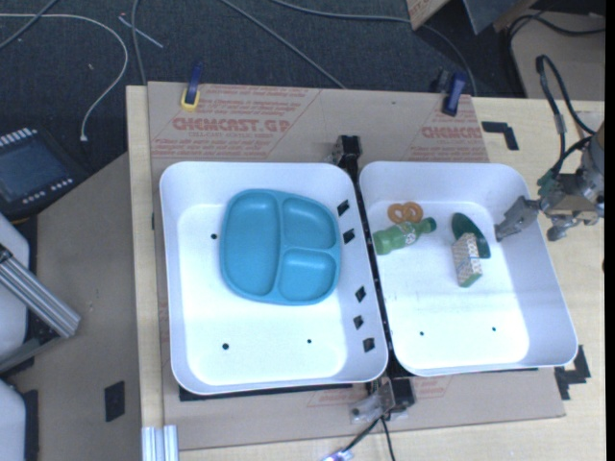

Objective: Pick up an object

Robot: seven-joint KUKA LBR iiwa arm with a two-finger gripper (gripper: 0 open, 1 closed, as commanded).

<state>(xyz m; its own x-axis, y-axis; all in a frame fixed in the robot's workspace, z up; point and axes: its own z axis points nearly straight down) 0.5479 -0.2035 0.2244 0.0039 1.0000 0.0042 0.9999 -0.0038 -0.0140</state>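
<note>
Where I am: my gripper hangs at the right rim of the right bin, out at the edge and well apart from everything in it. One grey finger points inward over the rim.

Jaw state: I cannot tell whether I am wide or narrow — the view does not resolve my fingers well enough, and nothing sits between them.

What I could take: three small things lie in the upper half of the right bin. A green bottle-shaped toy lies on its side, a brown pretzel-shaped piece just above it, nearly touching. Nearer me are a dark green curved piece and a pale speckled block that overlap at one end.

How they look: all small, lying flat, none upright. The block is boxy with straight sides, which I judge would suit a pinch best.

Why they lie so: loosely strewn, as if dropped in for picking — no order to them.

Left bin: it holds a blue divided plate, broad and shallow, a poor fit for my fingers I would guess.

Progress: nothing lifted yet; the reach inward is not begun.
</note>
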